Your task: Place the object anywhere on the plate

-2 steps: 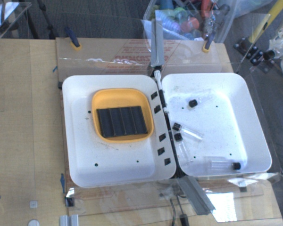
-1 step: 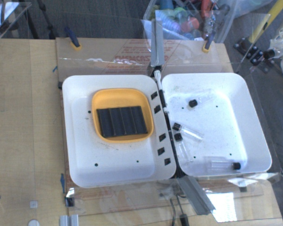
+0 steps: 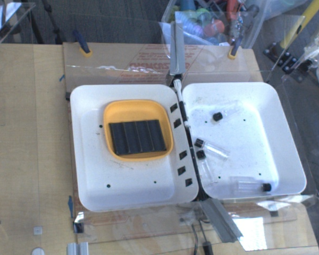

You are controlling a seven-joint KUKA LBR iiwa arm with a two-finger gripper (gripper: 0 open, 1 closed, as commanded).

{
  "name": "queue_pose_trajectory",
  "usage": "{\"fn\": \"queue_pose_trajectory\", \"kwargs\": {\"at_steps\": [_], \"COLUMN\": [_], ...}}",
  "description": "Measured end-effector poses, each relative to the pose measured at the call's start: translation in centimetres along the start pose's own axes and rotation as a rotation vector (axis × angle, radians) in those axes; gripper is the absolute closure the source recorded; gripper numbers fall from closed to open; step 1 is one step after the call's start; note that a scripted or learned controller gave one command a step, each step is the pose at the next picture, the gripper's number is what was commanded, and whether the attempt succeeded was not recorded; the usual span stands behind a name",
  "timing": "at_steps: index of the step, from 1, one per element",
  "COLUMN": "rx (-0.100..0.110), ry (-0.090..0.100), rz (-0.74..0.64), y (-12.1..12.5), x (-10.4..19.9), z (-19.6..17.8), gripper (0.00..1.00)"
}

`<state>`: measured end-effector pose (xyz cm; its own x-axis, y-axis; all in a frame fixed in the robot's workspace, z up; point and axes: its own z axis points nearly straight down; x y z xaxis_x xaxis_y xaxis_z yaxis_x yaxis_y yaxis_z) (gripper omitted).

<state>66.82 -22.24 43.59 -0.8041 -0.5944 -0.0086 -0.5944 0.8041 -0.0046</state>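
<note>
Gripper: can't tell how far open it is or whether it has hold of anything.

Plate (image 3: 135,106) is yellow-orange, squarish w/ rounded corners, and lies flat in the left bin (image 3: 95,195), nearer that bin's far side. White bin floor shows all round the plate.

Block (image 3: 137,137), black w/ ribs running front to back, lies flat on the plate. It covers most of the plate's floor, a bit toward the near rim, and is fully inside the rim. Nothing else is on the plate.

Right of the plate, the bins' rims meet at a seam (image 3: 187,142) w/ a row of small black tabs along it. Past the seam is the right bin (image 3: 279,121), its floor speckled w/ dark specks.

In the right bin, all well apart from the plate:
- black cap (image 3: 217,116), level w/ the plate's far half
- clear vial (image 3: 212,150) w/ black cap, lying flat just past the seam
- 2nd small black piece (image 3: 200,154), just beside that vial; can't tell if they touch
- another clear vial (image 3: 253,186), black cap at its right end, in the near right corner, farthest from the plate

Beyond the plate, outside the bins:
- blue clamp (image 3: 83,45), far left
- grey bar (image 3: 176,47), in line w/ the seam
- orange clamp (image 3: 234,50)
- clear tub (image 3: 218,9) of mixed coloured items, far right

Left of the plate, past the bin rim, is bare wood bench (image 3: 21,142).
</note>
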Motion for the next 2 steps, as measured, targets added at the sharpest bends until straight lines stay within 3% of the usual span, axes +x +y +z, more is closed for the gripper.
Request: {"fn": "queue_pose_trajectory", "kwargs": {"at_steps": [1, 2], "rx": [0.000, -0.001], "ry": [0.000, -0.001], "rz": [0.005, -0.364], "y": [-0.06, 0.02], "x": [0.10, -0.02], "z": [0.00, 0.04], "gripper": [1.00, 1.00]}}
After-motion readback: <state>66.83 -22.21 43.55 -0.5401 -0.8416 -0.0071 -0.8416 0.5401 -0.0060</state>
